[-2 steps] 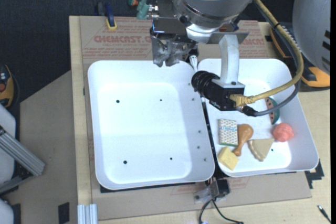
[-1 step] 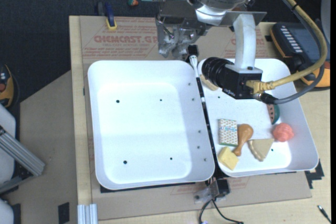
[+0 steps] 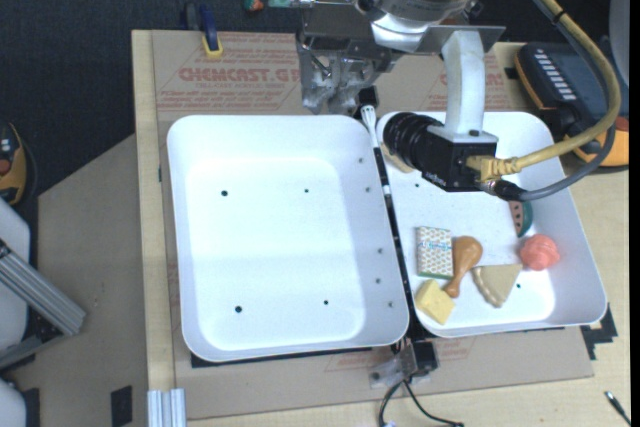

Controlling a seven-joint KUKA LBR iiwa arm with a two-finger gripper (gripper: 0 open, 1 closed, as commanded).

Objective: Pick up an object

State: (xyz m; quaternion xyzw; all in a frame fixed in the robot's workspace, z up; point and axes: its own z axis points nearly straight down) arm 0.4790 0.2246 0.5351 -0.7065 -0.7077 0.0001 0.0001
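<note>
Pink ball (image 3: 540, 251) in right bin (image 3: 592, 287) near corner, well apart from fingers (image 3: 338, 83) at far rim; grip unreadable.

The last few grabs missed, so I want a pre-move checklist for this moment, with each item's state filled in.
1. Things to pick are in the right bin: ok.
2. Pink ball sits apart from the other things: ok.
3. Patterned card, brown piece, yellow block and tan wedge are crowded together: not ok for a clean grab.
4. Claw is above the things: not ok; it is beyond the bins' far edge.
5. Claw open: cannot tell.
</note>
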